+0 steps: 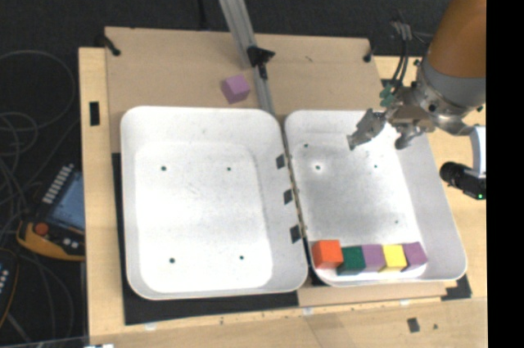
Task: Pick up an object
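**Blocks packed against the near wall: a hard pick**

Nearest the camera, along the near wall of the right bin [426, 199], sits a row of five blocks touching side to side: orange block [328, 252], green block [353, 259], purple block [373, 256], yellow block [395, 256] and a second purple one [414, 253] at the right end.

By size, the left bin [147, 199] offers me no target, and the bench [164, 68] carries one stray purple cube [236, 88] beyond the bins' far edge, likely awkward to reach.

I hang my gripper [383, 131] over the far right part of the right bin, well apart from the row, fingers spread and holding nothing.

The risks, as I judge them: blocks packed this tightly leave no gap for a finger, so I may wedge two together or land on top. The bin wall just behind could block one finger or deflect my descent. An end block looks safest.
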Available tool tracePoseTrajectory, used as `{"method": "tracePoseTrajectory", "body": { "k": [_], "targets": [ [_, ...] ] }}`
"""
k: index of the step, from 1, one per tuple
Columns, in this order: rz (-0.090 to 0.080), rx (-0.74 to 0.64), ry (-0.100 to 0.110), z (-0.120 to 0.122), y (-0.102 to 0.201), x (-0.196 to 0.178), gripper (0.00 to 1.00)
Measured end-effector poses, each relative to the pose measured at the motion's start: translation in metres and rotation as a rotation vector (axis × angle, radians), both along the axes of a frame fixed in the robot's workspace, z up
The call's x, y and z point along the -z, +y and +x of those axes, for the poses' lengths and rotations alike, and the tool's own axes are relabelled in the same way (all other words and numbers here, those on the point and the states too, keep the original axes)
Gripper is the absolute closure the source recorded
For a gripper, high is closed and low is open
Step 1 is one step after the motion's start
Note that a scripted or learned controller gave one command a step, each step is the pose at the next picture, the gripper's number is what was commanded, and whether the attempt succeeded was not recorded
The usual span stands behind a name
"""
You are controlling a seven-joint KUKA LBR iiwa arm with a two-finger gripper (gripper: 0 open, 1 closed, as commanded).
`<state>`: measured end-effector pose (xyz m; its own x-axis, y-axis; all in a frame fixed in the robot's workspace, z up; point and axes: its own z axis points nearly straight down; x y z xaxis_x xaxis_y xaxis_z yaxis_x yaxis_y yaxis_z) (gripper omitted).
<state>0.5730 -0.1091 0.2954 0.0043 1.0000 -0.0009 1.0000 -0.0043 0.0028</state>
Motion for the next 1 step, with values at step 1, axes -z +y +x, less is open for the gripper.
{"method": "tracePoseTrajectory", "body": {
  "k": [1],
  "targets": [
    [0.0,-0.003,0.001,-0.0377,-0.0005,-0.0078,0.0]
  ]
}}
